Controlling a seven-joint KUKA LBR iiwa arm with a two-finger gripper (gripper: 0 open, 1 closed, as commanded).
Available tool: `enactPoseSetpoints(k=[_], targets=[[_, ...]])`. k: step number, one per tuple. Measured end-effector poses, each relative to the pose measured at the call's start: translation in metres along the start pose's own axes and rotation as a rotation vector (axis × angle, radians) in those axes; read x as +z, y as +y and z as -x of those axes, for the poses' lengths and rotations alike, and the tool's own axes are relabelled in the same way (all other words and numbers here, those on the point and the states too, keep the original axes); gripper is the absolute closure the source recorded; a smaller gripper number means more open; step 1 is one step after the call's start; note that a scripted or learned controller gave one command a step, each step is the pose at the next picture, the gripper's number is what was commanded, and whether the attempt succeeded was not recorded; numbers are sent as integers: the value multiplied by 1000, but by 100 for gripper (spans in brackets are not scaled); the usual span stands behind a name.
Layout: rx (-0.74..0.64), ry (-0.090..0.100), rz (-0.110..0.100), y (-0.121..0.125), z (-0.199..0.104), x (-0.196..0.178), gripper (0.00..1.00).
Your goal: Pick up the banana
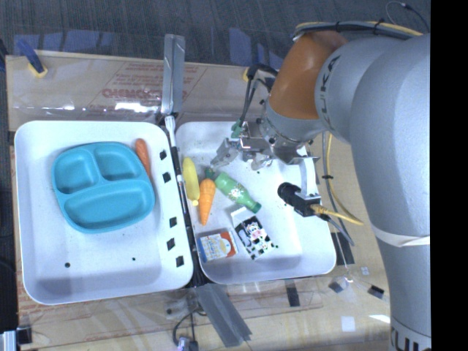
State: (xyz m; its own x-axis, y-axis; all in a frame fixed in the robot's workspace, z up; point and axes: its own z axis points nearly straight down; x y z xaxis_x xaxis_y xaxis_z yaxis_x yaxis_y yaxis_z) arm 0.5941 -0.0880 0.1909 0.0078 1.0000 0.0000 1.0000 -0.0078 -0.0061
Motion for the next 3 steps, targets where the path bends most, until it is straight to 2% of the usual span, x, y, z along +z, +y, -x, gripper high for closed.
enactPoseSetpoints(k=[1,2,3], targets=[[-76,2,0,4,3,16,0],[-35,-4,6,35,7,98,0],[-40,-2,5,36,5,88,100]])
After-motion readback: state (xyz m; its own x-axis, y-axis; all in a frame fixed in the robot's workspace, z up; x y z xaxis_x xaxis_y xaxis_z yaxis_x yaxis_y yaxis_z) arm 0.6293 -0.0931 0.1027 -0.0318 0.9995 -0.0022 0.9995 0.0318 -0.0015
